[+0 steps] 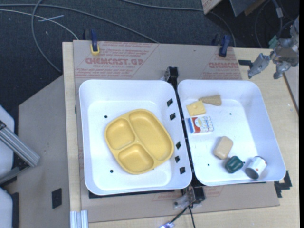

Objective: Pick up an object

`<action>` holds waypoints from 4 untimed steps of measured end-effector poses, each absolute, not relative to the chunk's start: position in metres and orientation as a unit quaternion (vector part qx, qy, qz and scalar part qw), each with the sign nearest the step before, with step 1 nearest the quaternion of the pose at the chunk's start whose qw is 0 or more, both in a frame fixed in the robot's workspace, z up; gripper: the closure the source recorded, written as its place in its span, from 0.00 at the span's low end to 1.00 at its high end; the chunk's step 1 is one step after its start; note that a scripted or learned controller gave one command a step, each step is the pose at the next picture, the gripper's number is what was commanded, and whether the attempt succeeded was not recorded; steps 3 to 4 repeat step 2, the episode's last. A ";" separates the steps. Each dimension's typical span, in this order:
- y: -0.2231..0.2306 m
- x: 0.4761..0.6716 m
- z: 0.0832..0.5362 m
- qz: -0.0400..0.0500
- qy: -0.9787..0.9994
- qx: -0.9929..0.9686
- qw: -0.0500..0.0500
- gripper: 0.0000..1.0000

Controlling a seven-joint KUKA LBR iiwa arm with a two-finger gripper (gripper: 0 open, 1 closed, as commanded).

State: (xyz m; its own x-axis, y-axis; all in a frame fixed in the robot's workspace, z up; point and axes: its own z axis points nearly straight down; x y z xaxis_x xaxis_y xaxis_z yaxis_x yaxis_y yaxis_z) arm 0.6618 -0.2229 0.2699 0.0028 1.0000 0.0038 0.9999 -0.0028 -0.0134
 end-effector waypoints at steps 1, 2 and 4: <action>-0.222 0.664 0.278 0.000 -0.707 -0.707 0.000 0.00; -0.215 0.658 0.220 0.001 -0.707 -0.707 0.003 0.00; -0.215 0.658 0.220 0.001 -0.707 -0.707 0.003 0.00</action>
